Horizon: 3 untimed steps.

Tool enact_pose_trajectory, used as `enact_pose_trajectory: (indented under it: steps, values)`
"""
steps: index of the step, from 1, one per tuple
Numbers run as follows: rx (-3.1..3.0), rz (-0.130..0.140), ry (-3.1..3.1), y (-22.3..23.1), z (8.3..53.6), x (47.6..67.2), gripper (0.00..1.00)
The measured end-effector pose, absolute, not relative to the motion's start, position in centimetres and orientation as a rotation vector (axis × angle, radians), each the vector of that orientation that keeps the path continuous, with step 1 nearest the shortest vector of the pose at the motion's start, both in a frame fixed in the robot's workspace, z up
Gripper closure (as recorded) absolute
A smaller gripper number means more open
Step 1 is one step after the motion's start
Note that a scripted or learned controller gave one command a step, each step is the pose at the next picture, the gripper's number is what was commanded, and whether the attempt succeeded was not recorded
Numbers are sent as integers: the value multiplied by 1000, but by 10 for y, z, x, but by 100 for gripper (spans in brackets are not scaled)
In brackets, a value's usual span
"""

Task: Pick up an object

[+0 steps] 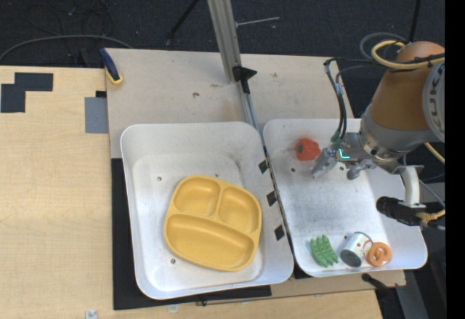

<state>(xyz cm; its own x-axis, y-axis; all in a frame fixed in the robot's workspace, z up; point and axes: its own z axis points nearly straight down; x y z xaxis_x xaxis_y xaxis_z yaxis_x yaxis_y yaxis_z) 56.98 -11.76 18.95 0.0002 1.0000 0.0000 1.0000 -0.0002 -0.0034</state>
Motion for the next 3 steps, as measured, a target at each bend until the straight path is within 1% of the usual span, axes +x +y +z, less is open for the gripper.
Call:
enact_pose_trajectory:
  steps: [1,2,3]
  values:
    - [-2221,2,-2221,-118,190,570,0]
    - [-2217,7,-2216,-115,147,568,0]
    - [-2220,5,-2216,-114,93,567,0]
